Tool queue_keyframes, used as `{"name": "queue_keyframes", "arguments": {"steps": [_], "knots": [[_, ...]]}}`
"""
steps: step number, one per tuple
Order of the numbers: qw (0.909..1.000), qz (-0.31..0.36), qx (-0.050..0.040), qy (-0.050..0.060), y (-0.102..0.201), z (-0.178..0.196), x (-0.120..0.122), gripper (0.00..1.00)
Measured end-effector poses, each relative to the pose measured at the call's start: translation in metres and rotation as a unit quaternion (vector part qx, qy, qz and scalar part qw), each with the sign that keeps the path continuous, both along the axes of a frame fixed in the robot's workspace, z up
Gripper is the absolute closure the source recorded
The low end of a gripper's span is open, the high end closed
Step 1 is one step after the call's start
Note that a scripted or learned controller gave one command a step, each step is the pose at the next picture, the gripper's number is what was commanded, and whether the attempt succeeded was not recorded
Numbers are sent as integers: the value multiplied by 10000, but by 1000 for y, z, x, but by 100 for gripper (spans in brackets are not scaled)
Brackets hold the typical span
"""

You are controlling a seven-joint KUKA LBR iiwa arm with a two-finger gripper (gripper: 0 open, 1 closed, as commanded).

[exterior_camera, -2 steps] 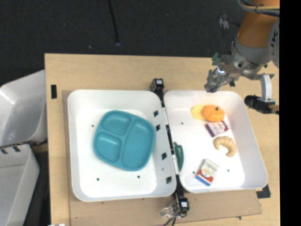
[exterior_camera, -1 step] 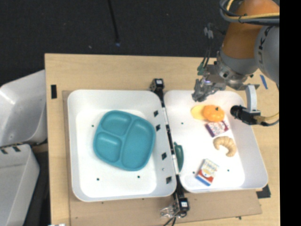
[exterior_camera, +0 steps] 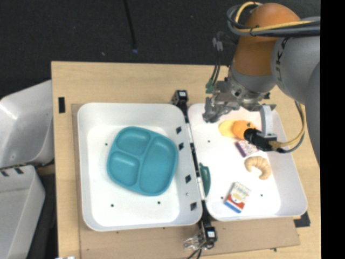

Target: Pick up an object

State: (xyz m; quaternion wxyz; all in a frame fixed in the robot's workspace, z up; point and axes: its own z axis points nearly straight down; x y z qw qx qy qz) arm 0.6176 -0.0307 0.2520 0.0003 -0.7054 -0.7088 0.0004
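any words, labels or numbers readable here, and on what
None can be read.
small carton: red, white and blue print, too blurred to read.
purple packet: any print is too small to tell.
arm: dark marks on the grey housing by the orange band, cut off and unreadable.
teal divided plate: no text seen.

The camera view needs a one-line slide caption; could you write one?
Gripper low over right bin beside croissant; teal plate in left bin.
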Motion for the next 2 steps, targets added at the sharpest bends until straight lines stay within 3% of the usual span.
{"name": "queue_keyframes", "arguments": {"steps": [2], "knots": [[10000, 11, 7, 1, 102, -5, -26, 100]]}}
